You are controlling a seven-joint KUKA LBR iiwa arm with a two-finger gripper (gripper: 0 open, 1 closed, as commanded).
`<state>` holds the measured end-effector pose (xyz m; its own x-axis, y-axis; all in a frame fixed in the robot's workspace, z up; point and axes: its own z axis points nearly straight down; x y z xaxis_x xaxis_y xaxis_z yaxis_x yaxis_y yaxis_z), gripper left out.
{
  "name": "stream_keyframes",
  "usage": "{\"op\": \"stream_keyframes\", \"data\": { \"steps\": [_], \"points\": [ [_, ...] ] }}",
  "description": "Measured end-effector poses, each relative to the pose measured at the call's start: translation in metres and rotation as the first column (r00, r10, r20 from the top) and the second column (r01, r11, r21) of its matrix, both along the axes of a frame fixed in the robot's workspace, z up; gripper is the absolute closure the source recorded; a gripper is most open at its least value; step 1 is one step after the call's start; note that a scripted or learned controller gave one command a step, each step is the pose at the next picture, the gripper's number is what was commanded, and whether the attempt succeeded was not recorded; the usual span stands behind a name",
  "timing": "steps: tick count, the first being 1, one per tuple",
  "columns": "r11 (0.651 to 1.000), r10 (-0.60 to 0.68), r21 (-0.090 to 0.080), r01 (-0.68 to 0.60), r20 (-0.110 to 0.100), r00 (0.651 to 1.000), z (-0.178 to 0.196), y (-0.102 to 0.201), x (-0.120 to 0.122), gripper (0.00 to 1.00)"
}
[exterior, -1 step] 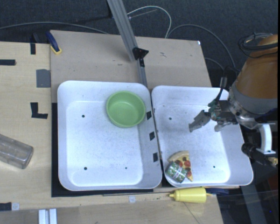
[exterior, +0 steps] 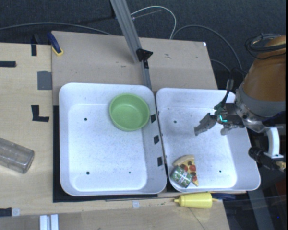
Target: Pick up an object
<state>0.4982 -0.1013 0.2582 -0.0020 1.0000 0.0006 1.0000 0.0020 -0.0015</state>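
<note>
While the hand [exterior: 212, 125] hovers over the right bin [exterior: 240, 176], fingers apart, gripping nothing, the snack packet [exterior: 184, 171] lies at that bin's near-left corner; green bowl [exterior: 129, 111] in left bin [exterior: 77, 176].

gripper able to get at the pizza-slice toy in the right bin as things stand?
Probably yes. The gripper hangs over the right bin, and the pizza-slice toy lies in that bin's near-left corner with nothing on top of it. The walls close beside it may crowd the fingers.
</note>
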Motion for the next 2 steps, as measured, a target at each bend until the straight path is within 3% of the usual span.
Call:
{"op": "stream_keyframes", "data": {
  "steps": [2],
  "points": [
    [1.0, -0.001, 0.001, 0.001, -0.008, 1.0, -0.111, 0.006, -0.01, 0.0]
  ]
}}
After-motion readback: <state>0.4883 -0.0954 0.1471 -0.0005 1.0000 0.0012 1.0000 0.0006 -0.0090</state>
